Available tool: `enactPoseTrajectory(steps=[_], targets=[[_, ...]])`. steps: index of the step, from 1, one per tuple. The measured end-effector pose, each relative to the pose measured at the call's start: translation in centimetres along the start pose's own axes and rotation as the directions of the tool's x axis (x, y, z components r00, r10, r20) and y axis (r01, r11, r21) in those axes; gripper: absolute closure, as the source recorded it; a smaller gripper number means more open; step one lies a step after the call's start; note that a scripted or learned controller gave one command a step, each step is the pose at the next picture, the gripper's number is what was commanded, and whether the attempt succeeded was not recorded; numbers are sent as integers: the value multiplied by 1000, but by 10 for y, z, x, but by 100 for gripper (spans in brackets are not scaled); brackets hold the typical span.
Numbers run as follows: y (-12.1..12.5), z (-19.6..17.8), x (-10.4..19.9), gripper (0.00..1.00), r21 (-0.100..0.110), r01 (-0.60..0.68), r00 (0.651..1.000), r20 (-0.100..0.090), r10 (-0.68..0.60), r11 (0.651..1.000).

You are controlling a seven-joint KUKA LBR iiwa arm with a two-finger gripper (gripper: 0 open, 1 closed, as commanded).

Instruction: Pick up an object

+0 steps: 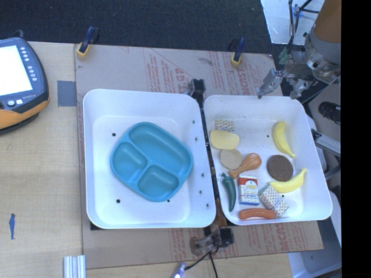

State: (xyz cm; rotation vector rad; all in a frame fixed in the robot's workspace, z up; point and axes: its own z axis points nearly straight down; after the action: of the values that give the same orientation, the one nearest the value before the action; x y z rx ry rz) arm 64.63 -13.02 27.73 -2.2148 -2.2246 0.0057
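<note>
We log the tool point(282, 83), fingers spread and empty, above the right bin's point(316, 155) far rim, with the nearest banana point(282, 138) lying apart, nearer us.

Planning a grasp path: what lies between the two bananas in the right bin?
In the camera view, the brown round cookie lies between the upper banana and the lower banana, close beside the lower one.
</note>
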Motion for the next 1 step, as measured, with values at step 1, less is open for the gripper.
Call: enactPoseTrajectory(steps=[1], targets=[[8,125,-83,0,5,-2,1000,1,2,1000]])
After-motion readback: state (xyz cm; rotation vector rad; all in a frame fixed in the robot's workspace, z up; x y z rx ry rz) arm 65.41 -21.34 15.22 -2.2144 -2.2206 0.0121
